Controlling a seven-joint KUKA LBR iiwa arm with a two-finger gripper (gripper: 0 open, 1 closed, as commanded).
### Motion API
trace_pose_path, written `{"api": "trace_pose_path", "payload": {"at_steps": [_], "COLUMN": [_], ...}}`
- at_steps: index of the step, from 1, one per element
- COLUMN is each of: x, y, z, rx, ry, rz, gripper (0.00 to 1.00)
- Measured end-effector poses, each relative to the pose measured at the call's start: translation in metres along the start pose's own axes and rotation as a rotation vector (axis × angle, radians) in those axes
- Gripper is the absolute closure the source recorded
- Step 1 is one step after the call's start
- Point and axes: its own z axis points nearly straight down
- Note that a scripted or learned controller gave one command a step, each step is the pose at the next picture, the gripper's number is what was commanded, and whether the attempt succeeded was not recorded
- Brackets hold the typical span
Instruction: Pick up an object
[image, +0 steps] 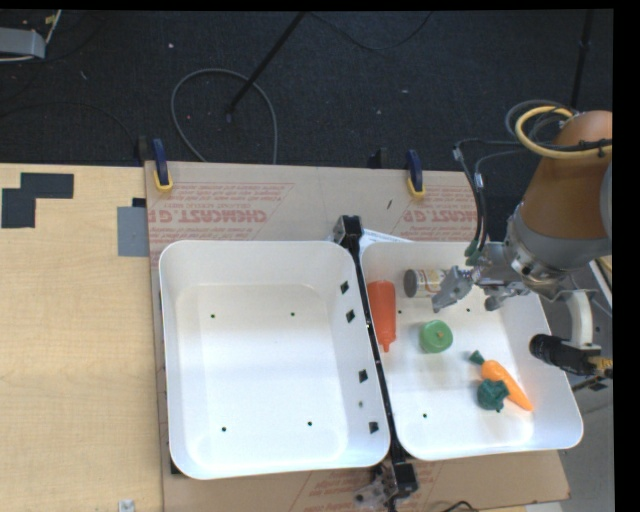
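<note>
Looking at this one, the gripper (462, 285) is hovering over the top of the right bin (560, 425), just beside a small jar lying on its side (425, 281). I honestly can't tell what state it's in from this angle; it's just a grey blur.

Candidates are all in the right bin: the jar, a green round thing (435, 336) just below it, an orange tube-like piece (382, 314) lying against the divider between the bins, and a toy carrot (507, 388) with a dark green bit (489, 396) touching it.

What could go wrong, in my view: the jar is on its side, so it may roll off if nudged. The orange piece hugs the wall, leaving little room on that side. The carrot and green bit touch, so a grab there could catch both or neither.
</note>
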Motion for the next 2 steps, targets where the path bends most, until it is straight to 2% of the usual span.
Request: {"api": "trace_pose_path", "payload": {"at_steps": [1, 2], "x": [-0.044, -0.043], "y": [-0.044, -0.042], "z": [0.121, 0.107], "rx": [0.009, 0.0], "ry": [0.001, 0.0], "rz": [0.004, 0.002], "gripper": [0.0, 1.0]}}
